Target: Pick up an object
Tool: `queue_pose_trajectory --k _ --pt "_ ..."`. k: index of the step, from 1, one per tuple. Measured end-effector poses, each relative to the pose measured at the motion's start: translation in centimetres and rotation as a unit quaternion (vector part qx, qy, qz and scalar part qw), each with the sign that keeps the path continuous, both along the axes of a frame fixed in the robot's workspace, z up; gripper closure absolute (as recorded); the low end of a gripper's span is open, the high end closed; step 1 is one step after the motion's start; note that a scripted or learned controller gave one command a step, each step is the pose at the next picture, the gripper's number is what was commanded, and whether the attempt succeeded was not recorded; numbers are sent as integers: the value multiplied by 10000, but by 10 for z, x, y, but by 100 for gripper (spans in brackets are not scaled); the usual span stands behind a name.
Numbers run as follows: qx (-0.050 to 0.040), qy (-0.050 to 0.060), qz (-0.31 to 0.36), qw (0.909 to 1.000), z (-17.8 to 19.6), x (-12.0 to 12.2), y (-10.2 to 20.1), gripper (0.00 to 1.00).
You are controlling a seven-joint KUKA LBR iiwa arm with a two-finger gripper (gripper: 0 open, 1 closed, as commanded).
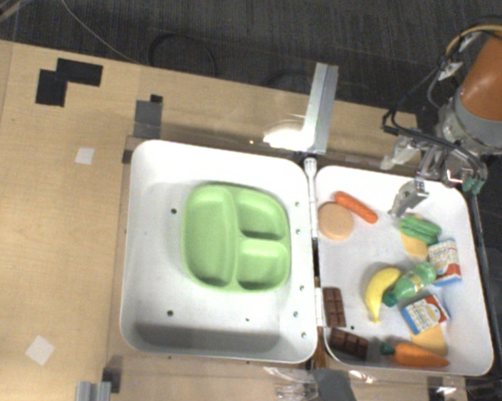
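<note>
A grey-and-orange arm is reaching in over a pale wooden bench [37, 241] backed by dark carpet [211, 9], its gripper [407, 198] hanging above the right bin [479, 268], nothing seen between its tips; their spread is unclear. Toy foods are lying there: a carrot [356, 207], a banana [380, 291], chocolate bars [335, 307]. A green tray [233, 236] is sitting in the left bin [143, 300].

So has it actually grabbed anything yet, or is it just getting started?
Nothing looks picked up yet. The gripper hangs over the far side of the right bin, near the carrot and a green and yellow toy, and I see nothing between its fingers. All the toys lie in that bin; the green tray sits in the left bin. The whole grasp is left.
</note>
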State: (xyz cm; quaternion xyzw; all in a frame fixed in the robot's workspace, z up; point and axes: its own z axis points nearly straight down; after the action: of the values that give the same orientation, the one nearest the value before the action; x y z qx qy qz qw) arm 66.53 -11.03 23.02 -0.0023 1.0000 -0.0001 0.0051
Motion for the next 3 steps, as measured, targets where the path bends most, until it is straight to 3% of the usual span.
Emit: queue_pose_trajectory --k 1,2,3 --pt "5 -7 -710 9975 -133 -50 -5 0" --pt "11 -31 -1338 9910 -139 -121 3 0" --pt "7 -128 -1305 9914 -125 -115 4 100"
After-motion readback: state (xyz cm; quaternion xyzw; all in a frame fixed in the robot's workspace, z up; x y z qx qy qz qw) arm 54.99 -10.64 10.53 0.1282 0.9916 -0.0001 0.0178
